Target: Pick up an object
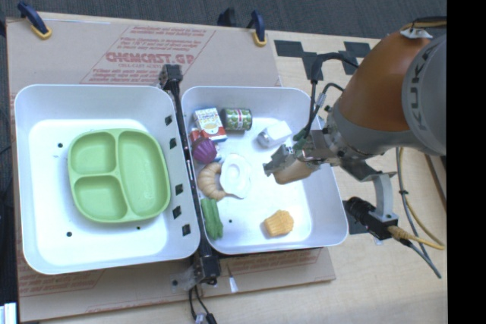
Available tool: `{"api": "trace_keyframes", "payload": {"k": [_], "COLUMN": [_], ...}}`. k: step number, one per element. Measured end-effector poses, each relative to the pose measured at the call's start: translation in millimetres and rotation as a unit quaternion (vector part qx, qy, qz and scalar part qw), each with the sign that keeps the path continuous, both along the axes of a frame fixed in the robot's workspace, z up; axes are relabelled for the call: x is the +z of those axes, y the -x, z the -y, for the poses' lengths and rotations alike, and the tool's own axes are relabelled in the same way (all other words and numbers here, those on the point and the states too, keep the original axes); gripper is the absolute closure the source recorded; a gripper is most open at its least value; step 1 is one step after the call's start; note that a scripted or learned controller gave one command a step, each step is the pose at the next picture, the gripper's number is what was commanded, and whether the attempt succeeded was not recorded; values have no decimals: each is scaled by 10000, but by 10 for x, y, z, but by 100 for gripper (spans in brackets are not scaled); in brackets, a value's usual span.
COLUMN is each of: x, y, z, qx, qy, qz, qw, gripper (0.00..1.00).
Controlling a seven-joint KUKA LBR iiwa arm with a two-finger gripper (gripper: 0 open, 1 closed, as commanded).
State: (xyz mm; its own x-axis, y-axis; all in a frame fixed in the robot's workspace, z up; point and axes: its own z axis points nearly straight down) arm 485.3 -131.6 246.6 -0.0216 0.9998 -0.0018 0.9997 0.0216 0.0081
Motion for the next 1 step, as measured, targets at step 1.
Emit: {"api": "trace_keyframes", "payload": {"k": [1], "x": [103], "y": [-10], "z": [-1], "qx": [29], "qy": [5], "qz": [15], "qw": [10000], "gripper": [100]}}
